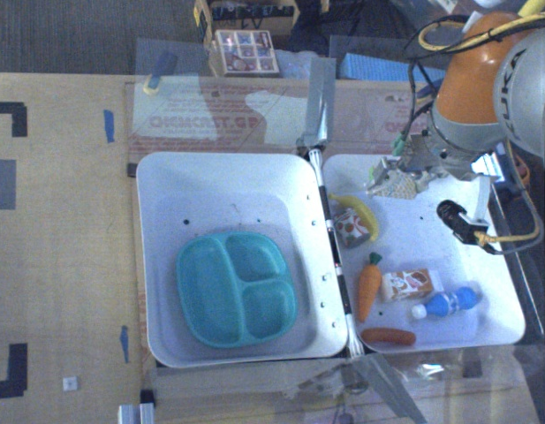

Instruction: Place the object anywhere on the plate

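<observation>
Several candidate objects lay right of the plate, across the divider: banana, carrot, carton, bottle, sausage. I saw the gripper above the banana, well clear of the plate; whether it was spread or pinched, I couldn't tell.
</observation>
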Robot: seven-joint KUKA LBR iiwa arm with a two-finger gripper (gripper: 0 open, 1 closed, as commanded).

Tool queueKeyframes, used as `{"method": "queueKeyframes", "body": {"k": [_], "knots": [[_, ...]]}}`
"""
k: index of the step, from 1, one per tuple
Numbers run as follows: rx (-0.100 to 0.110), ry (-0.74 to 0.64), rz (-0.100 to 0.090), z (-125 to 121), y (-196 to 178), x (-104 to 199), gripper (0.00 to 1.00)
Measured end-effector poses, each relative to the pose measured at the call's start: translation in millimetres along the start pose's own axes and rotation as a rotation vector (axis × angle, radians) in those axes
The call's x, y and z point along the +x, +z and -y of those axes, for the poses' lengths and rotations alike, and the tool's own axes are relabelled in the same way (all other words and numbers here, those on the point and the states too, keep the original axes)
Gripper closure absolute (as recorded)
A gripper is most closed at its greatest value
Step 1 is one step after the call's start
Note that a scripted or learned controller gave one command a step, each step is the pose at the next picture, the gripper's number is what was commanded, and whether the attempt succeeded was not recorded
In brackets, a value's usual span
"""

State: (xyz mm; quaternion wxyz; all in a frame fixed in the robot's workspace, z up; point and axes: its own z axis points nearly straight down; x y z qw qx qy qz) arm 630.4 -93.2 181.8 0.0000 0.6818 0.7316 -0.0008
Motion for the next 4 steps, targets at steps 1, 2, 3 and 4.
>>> {"method": "queueKeyframes", "body": {"k": [1, 2, 3, 4], "knots": [[0.001, 0.063, -0.002, 77, -2, 81, 1.00], [0.000, 0.143, -0.001, 71, -2, 153, 1.00], [0.003, 0.127, -0.001, 92, 21, 228, 1.00], [0.002, 0.128, -0.001, 92, 21, 228, 0.00]]}}
